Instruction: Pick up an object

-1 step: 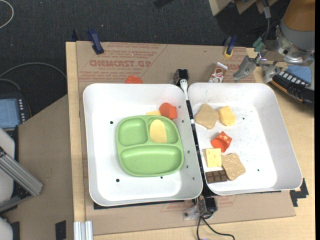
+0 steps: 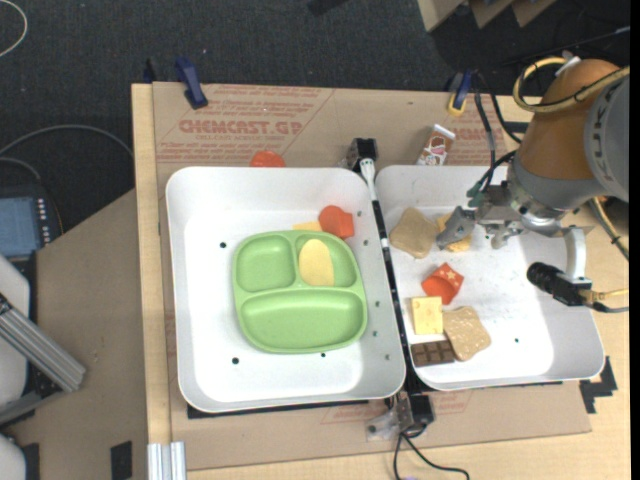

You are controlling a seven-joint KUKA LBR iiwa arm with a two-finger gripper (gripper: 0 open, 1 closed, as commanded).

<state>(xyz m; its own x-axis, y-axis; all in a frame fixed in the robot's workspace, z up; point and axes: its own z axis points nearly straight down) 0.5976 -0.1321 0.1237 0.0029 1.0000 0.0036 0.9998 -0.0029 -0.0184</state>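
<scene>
The two-finger gripper [image 2: 458,230] hangs over the right-hand shallow white bin [image 2: 560,353], just right of the tan flat bread-like piece [image 2: 413,233], which lies near that bin's upper-left corner (1 small sideways shift away). Whether the pincer is released or clenched, I cannot tell.
</scene>
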